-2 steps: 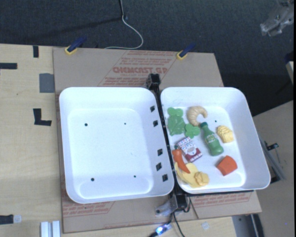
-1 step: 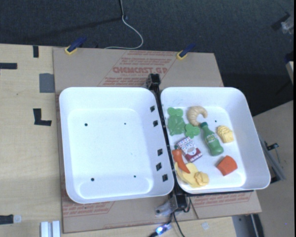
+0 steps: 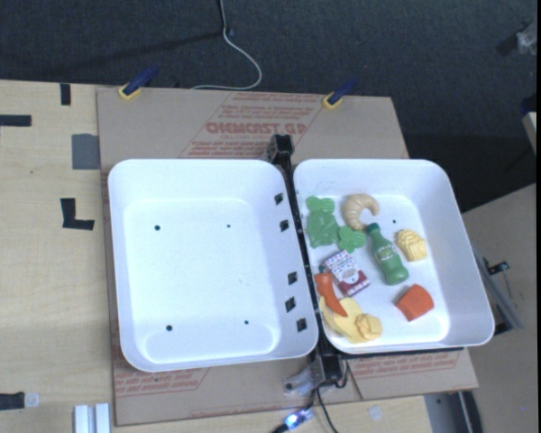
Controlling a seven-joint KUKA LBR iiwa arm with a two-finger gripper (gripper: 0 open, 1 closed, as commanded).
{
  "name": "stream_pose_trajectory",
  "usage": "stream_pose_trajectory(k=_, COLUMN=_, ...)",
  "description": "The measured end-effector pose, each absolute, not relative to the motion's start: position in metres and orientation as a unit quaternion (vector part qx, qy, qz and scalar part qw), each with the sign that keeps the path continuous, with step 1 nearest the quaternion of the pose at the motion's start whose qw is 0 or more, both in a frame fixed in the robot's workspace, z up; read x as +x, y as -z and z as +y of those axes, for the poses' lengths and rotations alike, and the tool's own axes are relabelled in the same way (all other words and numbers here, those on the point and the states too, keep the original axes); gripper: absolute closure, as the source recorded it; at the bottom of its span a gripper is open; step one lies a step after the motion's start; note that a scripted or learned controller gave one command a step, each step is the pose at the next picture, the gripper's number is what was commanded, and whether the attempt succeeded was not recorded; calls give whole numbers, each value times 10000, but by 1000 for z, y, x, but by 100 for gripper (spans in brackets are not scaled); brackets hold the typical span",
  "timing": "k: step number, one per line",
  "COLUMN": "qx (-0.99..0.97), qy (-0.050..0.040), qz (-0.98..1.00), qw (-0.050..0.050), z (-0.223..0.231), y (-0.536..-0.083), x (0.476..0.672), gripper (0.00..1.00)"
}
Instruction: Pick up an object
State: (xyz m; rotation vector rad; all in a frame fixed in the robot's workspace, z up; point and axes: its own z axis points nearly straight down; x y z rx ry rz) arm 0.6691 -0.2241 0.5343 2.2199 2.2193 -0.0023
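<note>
**Right bin: nine small toy items, one bottle among them**

Location: two white bins side by side on a cardboard sheet (image 3: 252, 129) on the tabletop (image 3: 36, 242). All the items lie in the right bin (image 3: 451, 233); the left bin (image 3: 131, 260) sits beside it, their rims touching.

Green bottle (image 3: 386, 255), count 1: lying down near the bin's middle, long axis running almost front to back, cap toward the far rim and tilted slightly left, base toward the near rim.

Others, one each unless noted:
- green lumpy pieces (image 3: 323, 221), 2, touching, left of the bottle
- tan croissant (image 3: 361, 207), just beyond the cap
- yellow piece (image 3: 411, 244), right of the bottle
- red block (image 3: 415, 302)
- red-and-white packet (image 3: 345, 273)
- orange piece (image 3: 325, 289)
- yellow piece at the near-left corner (image 3: 353, 324)

Gripper: open or closed cannot be told.
</note>
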Motion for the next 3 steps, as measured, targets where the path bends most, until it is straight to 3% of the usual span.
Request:
stream_pose_trajectory(k=1, qx=7071, qy=40, qz=7070, qw=-66, z=-206, y=-399, x=649, gripper=100)
stream_pose_trajectory(k=2, qx=7059, qy=-20, qz=7083, qw=43, z=-206, y=-487, x=670, gripper=100)
stream_pose_trajectory(k=3, qx=7069, qy=-9, qz=7073, qw=32, z=-222, y=-539, x=668, gripper=100)
